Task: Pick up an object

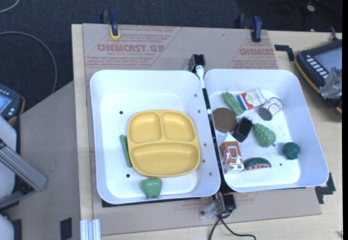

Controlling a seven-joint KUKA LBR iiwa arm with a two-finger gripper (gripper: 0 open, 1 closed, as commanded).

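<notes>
Since the task named no single object, the easiest pick looked to be the green pear-shaped toy (265,135) lying free in the right bin (307,141), near its centre. It seemed a light, hollow plastic piece, rigid and a little slick, best pinched across its narrower waist. At nine o'clock from it lay a black block (242,128) and a brown disc (224,120); at twelve o'clock, a white and red packet (252,98) and a green pod (232,103). A dark green lump (291,150) sat at four o'clock, an orange carton (231,157) at seven. What lay beside the carton was possibly a melon slice (256,163). The left bin (103,124) held a yellow divided plate (163,142), with a green pepper (151,186) at six o'clock. I could not tell the end effector's state.
</notes>
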